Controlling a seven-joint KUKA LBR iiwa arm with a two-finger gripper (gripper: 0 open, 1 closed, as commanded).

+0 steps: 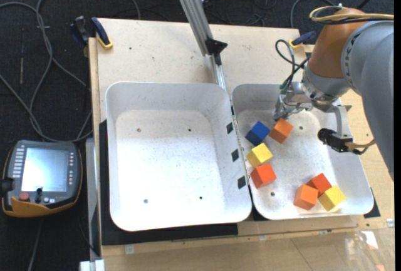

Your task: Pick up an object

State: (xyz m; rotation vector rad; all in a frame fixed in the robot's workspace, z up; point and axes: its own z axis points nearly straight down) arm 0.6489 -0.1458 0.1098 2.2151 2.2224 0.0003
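Observation:
My gripper (281, 116) hangs low in the right bin (351, 166), near its far left part. Directly under its tip, touching or nearly touching, lies an orange cube (282, 131). A blue cube (257, 132) sits just to the left of that one. Nearer the front are a yellow cube (260, 154) and a red-orange cube (263, 174). At the bin's front right, an orange cube (306, 196), a red cube (321, 182) and a yellow cube (331, 198) huddle together.
The left bin (125, 101) adjoins the right one along a shared rim. A slanted metal post (191, 4) rises behind the bins. My arm (351, 51) covers the right bin's far right corner. A teach pendant (41, 174) lies off the bench to the left.

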